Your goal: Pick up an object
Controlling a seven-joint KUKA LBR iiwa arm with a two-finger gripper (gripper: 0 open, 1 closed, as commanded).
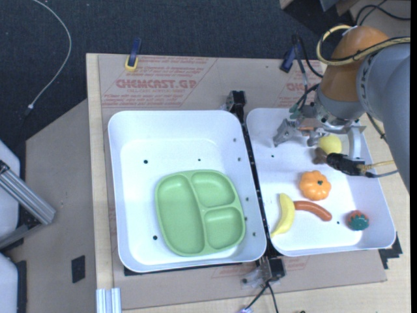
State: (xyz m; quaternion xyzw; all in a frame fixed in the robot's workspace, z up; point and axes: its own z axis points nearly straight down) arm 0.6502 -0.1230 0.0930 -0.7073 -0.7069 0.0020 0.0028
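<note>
- So far nothing is lifted, as I judge it: every object lies on the floor of the right bin (pixel 374 237).
- Candidates: a lemon (pixel 331 143) at upper right of the frame, a pumpkin (pixel 315 185) below it, then a banana (pixel 284 214), a sausage (pixel 313 209) and a small red-and-green piece (pixel 357 221) toward lower right.
- My gripper (pixel 311 130) hangs low over the bin's upper end, just beside the lemon; I cannot tell whether it is open or closed.
- My arm enters from the upper right, orange band above the wrist, bent steeply down.
- Left: close on one object and raise it.
- Green tray (pixel 199 210) sits in the left bin (pixel 130 175), untouched.
</note>
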